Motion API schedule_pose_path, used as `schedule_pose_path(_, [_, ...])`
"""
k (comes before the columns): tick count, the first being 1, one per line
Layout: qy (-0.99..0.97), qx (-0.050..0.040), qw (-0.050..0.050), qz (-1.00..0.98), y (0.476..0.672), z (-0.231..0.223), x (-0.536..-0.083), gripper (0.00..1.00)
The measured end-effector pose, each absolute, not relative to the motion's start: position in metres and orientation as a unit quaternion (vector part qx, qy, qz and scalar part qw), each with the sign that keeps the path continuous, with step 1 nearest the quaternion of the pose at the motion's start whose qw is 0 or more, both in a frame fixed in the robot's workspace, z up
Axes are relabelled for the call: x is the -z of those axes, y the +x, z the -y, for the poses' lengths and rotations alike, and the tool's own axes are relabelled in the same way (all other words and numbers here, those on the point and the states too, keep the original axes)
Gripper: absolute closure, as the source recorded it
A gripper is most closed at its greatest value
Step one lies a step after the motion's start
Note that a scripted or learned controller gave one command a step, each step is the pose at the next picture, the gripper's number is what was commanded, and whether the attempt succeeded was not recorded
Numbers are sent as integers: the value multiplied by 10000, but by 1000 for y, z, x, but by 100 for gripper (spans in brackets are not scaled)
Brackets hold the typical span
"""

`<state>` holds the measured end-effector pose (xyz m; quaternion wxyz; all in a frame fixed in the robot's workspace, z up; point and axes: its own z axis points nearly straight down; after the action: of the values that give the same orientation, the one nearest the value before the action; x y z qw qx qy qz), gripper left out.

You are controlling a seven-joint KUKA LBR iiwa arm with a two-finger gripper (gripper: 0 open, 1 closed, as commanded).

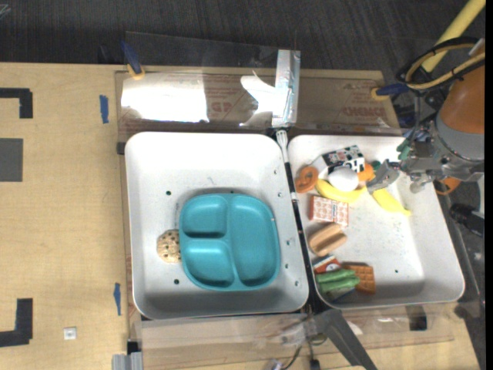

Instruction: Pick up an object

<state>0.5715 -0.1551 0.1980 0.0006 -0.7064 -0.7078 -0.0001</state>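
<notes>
Reaching in from the right, the grey arm with its orange band [466,106] carries the hand [420,164] low over the upper right part of the right bin [431,280]; whether it is spread or pressed together cannot be told at this angle, and nothing is seen between its parts. The candidate objects crowd the left half of that bin: a yellow banana [343,192] with a white egg-like piece [343,180] on it, a second yellow piece [387,200] just beside the hand, an orange slice [306,179], a black-and-white carton [344,159], a red-and-white packet [330,210], a hot dog bun [327,239], and green and orange vegetables [345,277] near the front wall. The left bin [208,156] holds a teal divided plate [229,240] with a cookie [169,245] touching its left edge.

Risks, as judged: the items lie touching or overlapping, so a descent may catch two at once or push one aside; curved, smooth toy shapes may slip out on closing; a pick close to the bin wall may strike the rim.

Legible writing: reddish print on the cardboard [354,102] behind the bins and on the packet is too small to read.
</notes>
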Motion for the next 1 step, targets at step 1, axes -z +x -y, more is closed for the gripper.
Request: schedule_pose_path(1, [-7163, -26, 39, 6978, 594, 186, -98, 0])
